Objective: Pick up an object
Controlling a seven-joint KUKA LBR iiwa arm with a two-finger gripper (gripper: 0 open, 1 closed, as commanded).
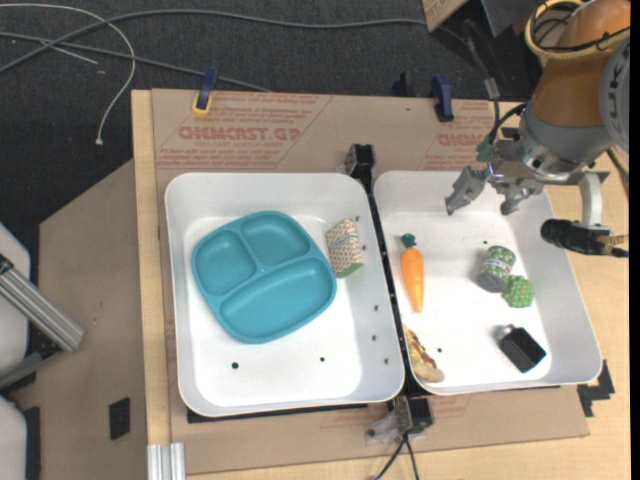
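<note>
A: Carrot [413, 278] lying lengthwise at the right bin's [560, 368] left side, clear of the can [495, 267] and black block [522, 348]. Easy to reach.

B: Gripper [486, 194] hanging over the far end, fingers spread, nothing between. Poised for a drop.

Bench [100, 268] of pale wood, covered by a sheet of brown cardboard [300, 133] with red lettering along its far edge. Two blue clamps, left [206, 88] and right [441, 96], grip that far edge. Directly on the cardboard lie two shallow white bins side by side: left bin [190, 308] and right bin [570, 298], their inner rims touching along a dark seam. A black clip [360, 158] sits at the far end of the seam; another fitting [405, 418] at its near end
</note>
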